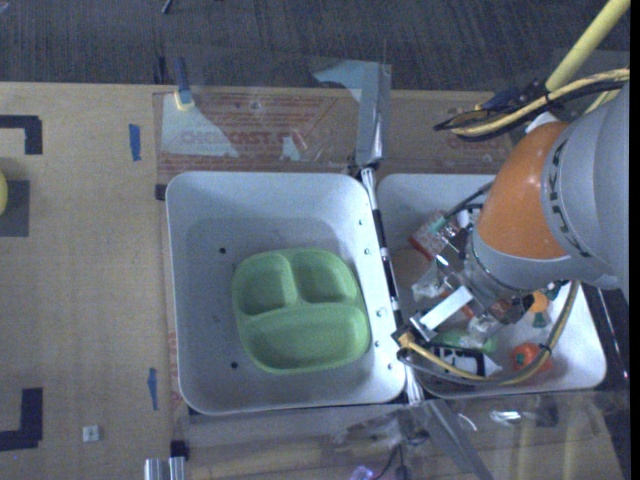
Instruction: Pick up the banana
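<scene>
Bench, 2 white bins – green tray in left bin; pincer state unclear

left bin: green tray, 3 compartments | right bin: orange item

You'll find no text, label, brand or number you can read here. Faint reddish print marks the clear sheet left of the gripper, too blurred to make out.
</scene>
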`<action>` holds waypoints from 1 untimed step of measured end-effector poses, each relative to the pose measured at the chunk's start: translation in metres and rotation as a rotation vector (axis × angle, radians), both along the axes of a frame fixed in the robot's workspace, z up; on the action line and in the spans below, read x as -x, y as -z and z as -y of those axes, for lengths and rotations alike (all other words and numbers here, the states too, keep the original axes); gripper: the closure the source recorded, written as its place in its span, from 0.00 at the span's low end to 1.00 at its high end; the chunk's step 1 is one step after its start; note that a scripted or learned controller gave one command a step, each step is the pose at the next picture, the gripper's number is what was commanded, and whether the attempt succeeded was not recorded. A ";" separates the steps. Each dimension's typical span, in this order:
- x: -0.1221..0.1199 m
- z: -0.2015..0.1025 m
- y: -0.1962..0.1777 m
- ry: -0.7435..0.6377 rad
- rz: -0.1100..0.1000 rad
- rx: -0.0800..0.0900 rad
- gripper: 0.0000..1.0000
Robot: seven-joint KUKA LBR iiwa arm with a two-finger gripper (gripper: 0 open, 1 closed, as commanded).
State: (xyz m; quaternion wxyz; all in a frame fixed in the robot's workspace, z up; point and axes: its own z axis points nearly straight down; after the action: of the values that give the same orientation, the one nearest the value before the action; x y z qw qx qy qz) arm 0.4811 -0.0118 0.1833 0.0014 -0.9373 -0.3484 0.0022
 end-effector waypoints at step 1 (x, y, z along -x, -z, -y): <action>0.002 -0.045 0.000 0.489 0.001 0.002 0.00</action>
State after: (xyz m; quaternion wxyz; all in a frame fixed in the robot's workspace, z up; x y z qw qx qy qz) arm 0.4788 0.0333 0.1836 0.0006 -0.9938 -0.1109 0.0019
